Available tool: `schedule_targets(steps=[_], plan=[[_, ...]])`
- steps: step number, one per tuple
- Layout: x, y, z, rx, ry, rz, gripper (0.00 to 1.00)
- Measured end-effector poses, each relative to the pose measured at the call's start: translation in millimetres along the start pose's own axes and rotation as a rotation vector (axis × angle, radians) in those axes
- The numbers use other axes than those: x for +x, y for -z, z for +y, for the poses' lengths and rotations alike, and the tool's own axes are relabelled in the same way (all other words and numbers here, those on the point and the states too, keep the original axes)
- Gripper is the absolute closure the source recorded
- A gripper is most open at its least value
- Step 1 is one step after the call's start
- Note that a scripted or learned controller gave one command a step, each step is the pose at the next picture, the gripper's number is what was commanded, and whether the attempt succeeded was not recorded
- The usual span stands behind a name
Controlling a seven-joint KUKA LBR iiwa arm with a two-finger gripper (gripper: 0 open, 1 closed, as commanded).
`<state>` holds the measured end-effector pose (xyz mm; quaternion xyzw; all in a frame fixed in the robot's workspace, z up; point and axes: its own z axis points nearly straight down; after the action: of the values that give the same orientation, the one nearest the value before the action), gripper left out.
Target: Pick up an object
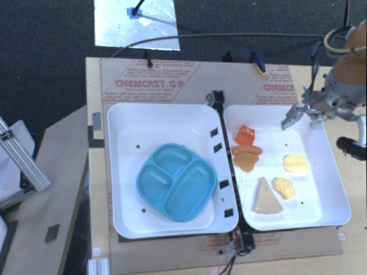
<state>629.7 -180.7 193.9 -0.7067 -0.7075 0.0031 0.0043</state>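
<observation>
The right bin holds several toy foods. A red block lies near its left wall, with an orange sausage and an orange-brown piece just below it. A pale yellow piece, a ridged yellow pastry and a beige wedge lie further toward the front. My gripper hangs over the bin's far right corner, open, with nothing between its fingers. It is well to the right of the red block and above the yellow piece.
The left bin holds a blue divided plate. A black clip strip runs along the seam between the bins. Cardboard lies under both bins, and a blue peg rests on it behind the right bin.
</observation>
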Motion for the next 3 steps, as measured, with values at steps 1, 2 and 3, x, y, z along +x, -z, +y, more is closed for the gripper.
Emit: schedule_targets(steps=[1,2,3], plan=[[0.4,7.8,3.0,-0.012,0.003,-0.002,0.0],[1.2,-55.0,2.3,-0.008,0.001,-0.001,0.0],[1.6,-106.5,3.2,-0.01,0.001,-0.002,0.0]])
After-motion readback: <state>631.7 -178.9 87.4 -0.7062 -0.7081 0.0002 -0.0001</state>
